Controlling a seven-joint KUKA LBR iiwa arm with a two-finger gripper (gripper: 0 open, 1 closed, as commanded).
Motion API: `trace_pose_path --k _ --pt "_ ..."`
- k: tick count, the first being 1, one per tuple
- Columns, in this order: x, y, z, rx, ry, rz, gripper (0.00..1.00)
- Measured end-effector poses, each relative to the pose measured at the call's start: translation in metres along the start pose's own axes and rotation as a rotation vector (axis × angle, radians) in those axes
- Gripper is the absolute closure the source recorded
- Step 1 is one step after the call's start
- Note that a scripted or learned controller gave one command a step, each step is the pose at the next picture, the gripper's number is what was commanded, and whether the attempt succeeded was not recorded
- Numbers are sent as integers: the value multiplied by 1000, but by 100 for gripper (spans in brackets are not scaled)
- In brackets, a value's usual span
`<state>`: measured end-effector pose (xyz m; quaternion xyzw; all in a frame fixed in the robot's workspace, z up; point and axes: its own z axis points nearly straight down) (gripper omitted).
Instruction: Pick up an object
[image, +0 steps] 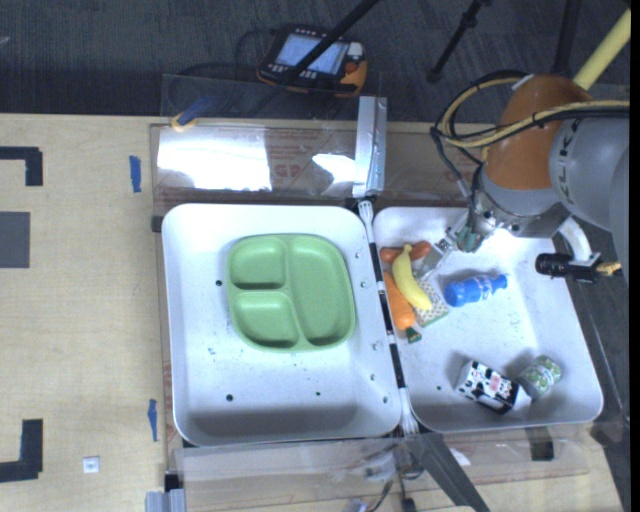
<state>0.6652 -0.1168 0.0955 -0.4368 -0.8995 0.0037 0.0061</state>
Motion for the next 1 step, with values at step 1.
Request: trace_pose_path --k 1 --pt "-2 3 -7 -11 -11 -2 100"
